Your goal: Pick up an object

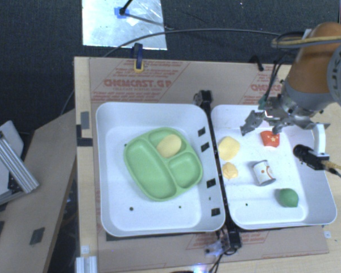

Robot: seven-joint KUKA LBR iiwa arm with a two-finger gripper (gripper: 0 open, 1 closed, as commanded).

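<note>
The right bin (pixel 315 215) holds several small objects. A red block (pixel 270 139) lies at its back, a yellow piece (pixel 228 148) and a smaller yellow piece (pixel 229 170) sit by its left wall, a white and grey can (pixel 263 172) rests in the middle, and a green ball (pixel 287 197) lies toward the front. My gripper (pixel 262 127) hangs over the back of this bin, open, with nothing between its fingers. Its right finger (pixel 276 128) is just above the red block; its left finger points toward the yellow piece.
The left bin (pixel 111 209) holds a green divided plate (pixel 153 178) with a yellow object (pixel 169 145) in its top compartment. A black divider with clips (pixel 211 152) runs between the bins. The arm's black side fitting (pixel 307 155) overhangs the right bin's right side.
</note>
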